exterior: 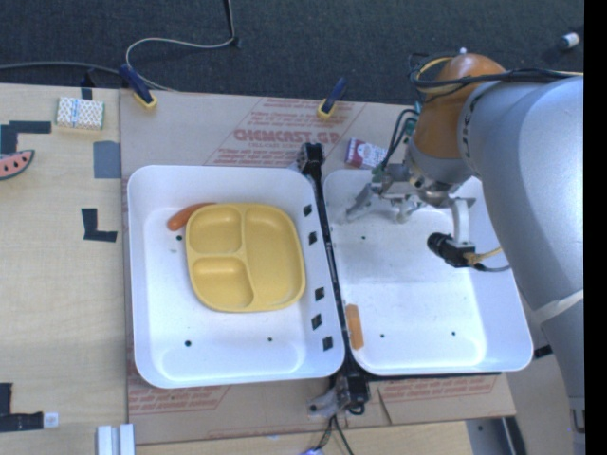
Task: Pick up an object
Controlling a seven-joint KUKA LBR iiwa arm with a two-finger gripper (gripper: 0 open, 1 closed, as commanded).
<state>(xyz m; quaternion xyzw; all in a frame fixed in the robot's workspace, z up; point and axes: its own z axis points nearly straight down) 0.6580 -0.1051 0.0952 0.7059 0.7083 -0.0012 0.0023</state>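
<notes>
left bin point(152, 349): yellow divided tray point(245, 256), orange carrot-like piece point(182, 217) at its upper-left edge. right bin point(493, 349): small orange piece point(354, 325) by the left wall. tool point(379, 200): over right bin's upper part, fingers splayed apart, nothing between them.

A: Table point(57, 282) top pale wood, black tape marks point(95, 226) along its left side. Brown cardboard sheet point(275, 136) with red print covers the middle.

B: Noted. Beyond the far edge, dark grey carpet floor point(313, 27); a black cable point(226, 8) trails across it. Two blue-and-yellow clamps point(138, 85) pin the cardboard's far edge.
</notes>
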